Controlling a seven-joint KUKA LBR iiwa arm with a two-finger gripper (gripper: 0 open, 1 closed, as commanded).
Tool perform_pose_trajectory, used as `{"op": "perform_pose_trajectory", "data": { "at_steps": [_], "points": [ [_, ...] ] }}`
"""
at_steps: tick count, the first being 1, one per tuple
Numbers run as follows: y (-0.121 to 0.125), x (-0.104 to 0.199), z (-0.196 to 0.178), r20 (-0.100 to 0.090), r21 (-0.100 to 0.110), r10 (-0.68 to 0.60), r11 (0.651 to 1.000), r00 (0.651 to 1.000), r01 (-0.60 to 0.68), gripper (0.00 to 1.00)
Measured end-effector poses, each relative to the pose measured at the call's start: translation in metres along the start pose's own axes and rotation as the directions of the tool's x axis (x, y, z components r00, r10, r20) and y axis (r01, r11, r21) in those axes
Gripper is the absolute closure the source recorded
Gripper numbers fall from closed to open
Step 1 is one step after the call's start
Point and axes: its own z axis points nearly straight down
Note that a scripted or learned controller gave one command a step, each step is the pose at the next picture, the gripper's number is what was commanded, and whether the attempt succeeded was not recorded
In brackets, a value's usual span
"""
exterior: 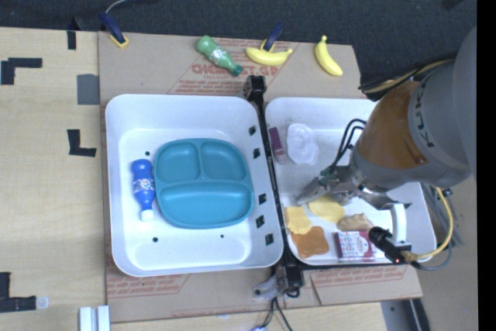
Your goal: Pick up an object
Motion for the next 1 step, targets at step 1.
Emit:
{"op": "perform_pose_trajectory", "data": {
  "at_steps": [1],
  "points": [
    [0.0005, -0.001, -0.0097, 0.003, -0.001, 0.001, 1.0, 1.0, -0.001, 1.0]
  ]
}}
